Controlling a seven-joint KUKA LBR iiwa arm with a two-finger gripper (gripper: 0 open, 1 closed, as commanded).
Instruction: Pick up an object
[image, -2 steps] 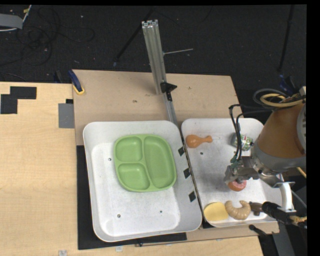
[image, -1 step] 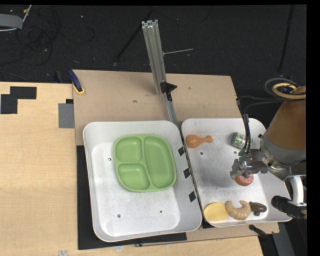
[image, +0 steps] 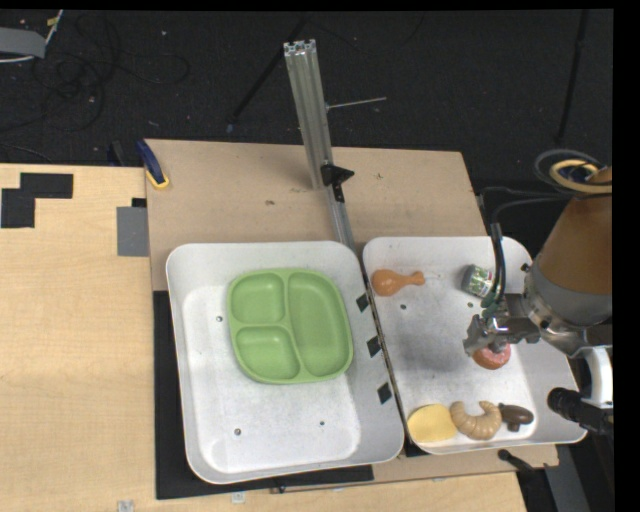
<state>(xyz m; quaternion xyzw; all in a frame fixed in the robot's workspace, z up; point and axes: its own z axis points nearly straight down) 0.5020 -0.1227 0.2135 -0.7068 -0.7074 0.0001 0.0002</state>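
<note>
Red round object (image: 492, 356) in right bin (image: 440, 330), right-of-centre, directly under tool (image: 487, 335), top partly covered by it. Tool low over bin floor, touching or just above the red piece; cannot tell which. Finger spread unclear from this angle, dark mechanism blocks it; cannot tell wide or narrow, no grasp confirmed. Grey arm (image: 575, 270) with orange band (image: 588, 235) entering from right edge. Same bin, upper left: orange drumstick-shaped toy (image: 396, 282), lying flat, well apart from tool. Upper right near rim: small green-and-silver item (image: 478, 280), just above tool, too blurred to identify. Bottom edge of bin: yellow flat piece (image: 432, 424), tan curled shrimp-like piece (image: 477, 419) touching its right side, dark brown piece (image: 516, 414) just beside that. Left bin (image: 200, 400): green 3-compartment plate (image: 290, 327), upright, roughly centred, slightly toward top. 2 bins side by side, touching at black clips, on brown board over desk (image: 70, 340). Metal post (image: 310, 110) standing behind bins.
</note>
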